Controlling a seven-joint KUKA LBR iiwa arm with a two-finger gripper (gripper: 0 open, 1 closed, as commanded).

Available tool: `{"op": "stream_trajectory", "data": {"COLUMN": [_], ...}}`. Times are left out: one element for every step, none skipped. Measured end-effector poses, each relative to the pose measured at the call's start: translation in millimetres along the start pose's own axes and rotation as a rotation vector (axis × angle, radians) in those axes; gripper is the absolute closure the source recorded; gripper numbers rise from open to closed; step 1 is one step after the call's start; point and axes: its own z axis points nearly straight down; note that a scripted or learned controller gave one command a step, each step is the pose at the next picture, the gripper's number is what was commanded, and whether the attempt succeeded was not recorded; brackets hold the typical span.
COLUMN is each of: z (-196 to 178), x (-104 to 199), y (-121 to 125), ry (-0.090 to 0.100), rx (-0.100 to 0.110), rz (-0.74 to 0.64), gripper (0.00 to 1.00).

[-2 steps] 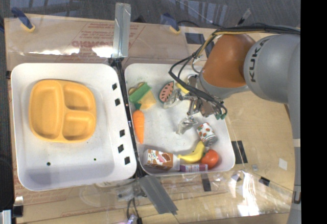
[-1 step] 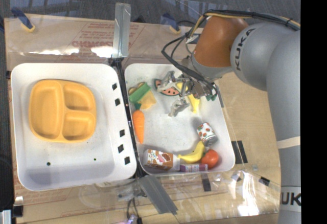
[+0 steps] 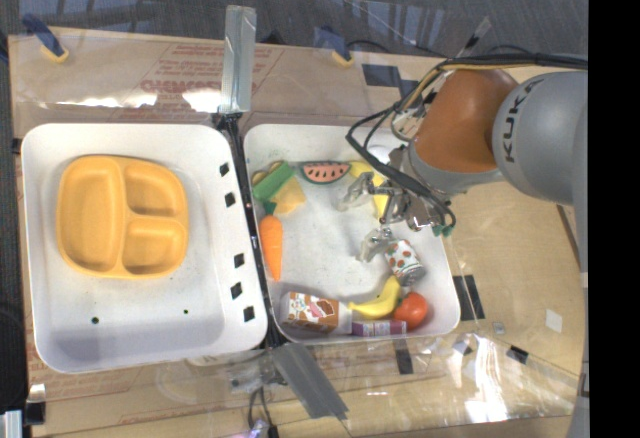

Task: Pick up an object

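The right bin (image 3: pixel 300 141) holds several toy foods. A watermelon slice (image 3: pixel 322 170) lies at the back, with a green piece (image 3: pixel 270 176) and a yellow block (image 3: pixel 290 198) to its left. An orange carrot (image 3: pixel 271 244) lies along the left wall. At the front are a brown packet (image 3: pixel 312 313), a banana (image 3: pixel 377 301) and a red tomato (image 3: pixel 410 310). A small printed can (image 3: pixel 405 261) sits just above the banana. My gripper (image 3: pixel 364 218) hangs low over the bin's right half, open, with bare bin floor between its fingers. One fingertip is next to the can.
The left bin (image 3: pixel 40 326) bears a yellow divided plate (image 3: pixel 122 216). A metal strip (image 3: pixel 238 56) stands at the back between the bins. Cables loop off the wrist above the right bin's back right corner.
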Motion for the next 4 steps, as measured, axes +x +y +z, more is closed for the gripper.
{"op": "stream_trajectory", "data": {"z": [-17, -2, -14, -157], "x": [-47, -58, -60, -66], "y": [-2, 6, 7, 69], "ry": [-0.004, -0.006, -0.013, -0.013], "rx": [0.001, 0.003, 0.006, 0.005], "rz": [-0.294, -0.203, -0.206, -0.216], "gripper": [0.0, 0.0, 1.0, 1.0]}}
